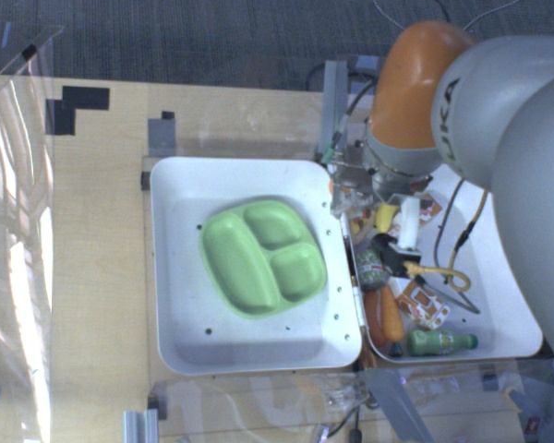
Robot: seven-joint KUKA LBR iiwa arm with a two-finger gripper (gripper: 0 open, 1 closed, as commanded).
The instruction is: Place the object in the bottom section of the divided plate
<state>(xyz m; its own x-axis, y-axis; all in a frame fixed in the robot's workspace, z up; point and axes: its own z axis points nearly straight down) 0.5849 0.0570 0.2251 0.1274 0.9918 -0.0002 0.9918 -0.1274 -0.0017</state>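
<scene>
Divided plate (263, 258) lies in the left bin (180, 340); gripper (380, 203) hangs over right-bin clutter (415, 284), its opening impossible to tell.

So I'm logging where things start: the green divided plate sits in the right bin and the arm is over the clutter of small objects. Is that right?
Not quite. The green divided plate sits in the left bin, not the right one. The camera view shows this; the arm is indeed over the clutter of small objects in the right bin.

A pale wooden bench (92, 275) stands on dark grey carpet (212, 17), with light glare along its left.
</scene>
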